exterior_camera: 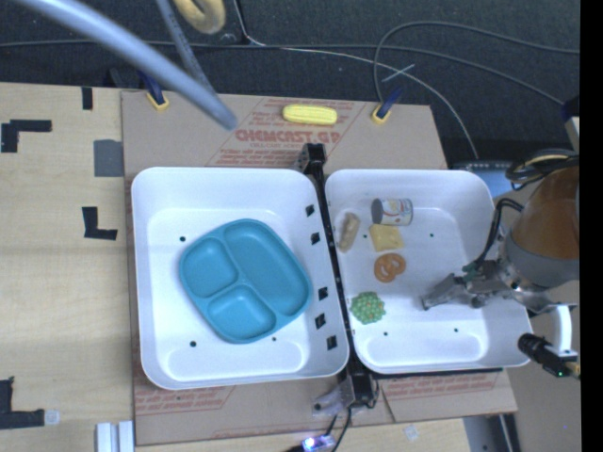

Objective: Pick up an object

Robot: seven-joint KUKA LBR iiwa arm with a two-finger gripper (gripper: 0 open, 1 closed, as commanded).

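The right bin (443,347) holds several small items: a silver can (394,211) lying on its side, a tan oblong piece (348,231), a yellow block (385,237), an orange-brown ring (389,267) and a green bumpy ball (366,307). My gripper (435,298) reaches in from the right, low over the bin floor, to the right of the ring and the green ball. It sits apart from all of them, with nothing visible between its fingers.
The left bin (160,243) holds a blue divided plate (244,279). A yellow banana-like item (309,115) lies on the cardboard behind the bins. A black divider (325,252) separates the bins. Cables run across the dark background.
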